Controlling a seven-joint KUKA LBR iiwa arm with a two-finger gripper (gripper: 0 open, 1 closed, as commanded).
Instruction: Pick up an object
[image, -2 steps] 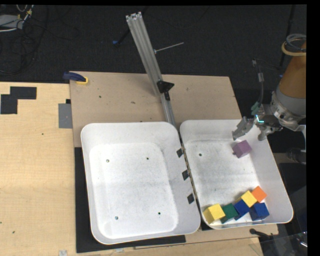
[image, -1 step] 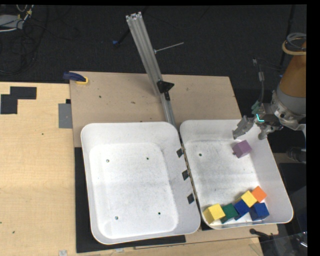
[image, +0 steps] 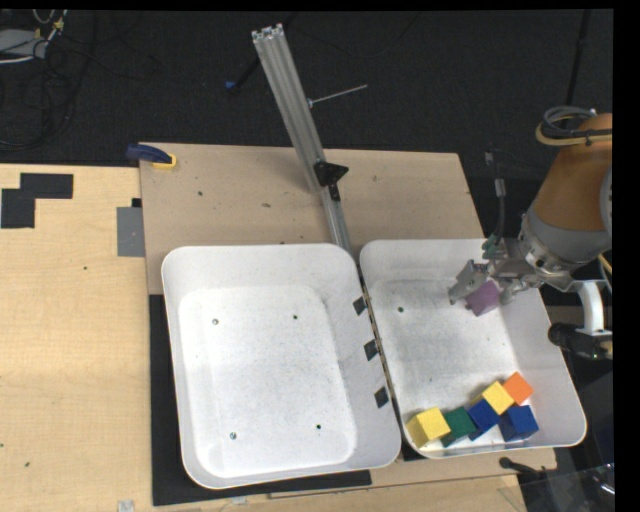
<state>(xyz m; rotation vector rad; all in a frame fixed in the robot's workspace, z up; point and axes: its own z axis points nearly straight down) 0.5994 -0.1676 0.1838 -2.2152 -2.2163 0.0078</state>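
From above and at a slant, the bench (image: 300, 195) carries two shallow white bins side by side. The arm (image: 570, 200), grey with an orange band, reaches in from the right over the right bin (image: 440, 350), and its gripper (image: 487, 287) sits above that bin's upper right part. A purple block (image: 484, 297) shows between the two fingers, which are closed narrowly on it, so the block is gripped over the bin floor. Along the right bin's lower edge lies a cluster of blocks touching one another: a yellow block (image: 431, 425), a green block (image: 460, 422), a blue block (image: 519, 422), a second yellow block (image: 497, 398) and an orange block (image: 518, 385). The left bin (image: 260, 370) lies just beside the right one. A slanted metal rail (image: 295, 110) rises behind the bins.
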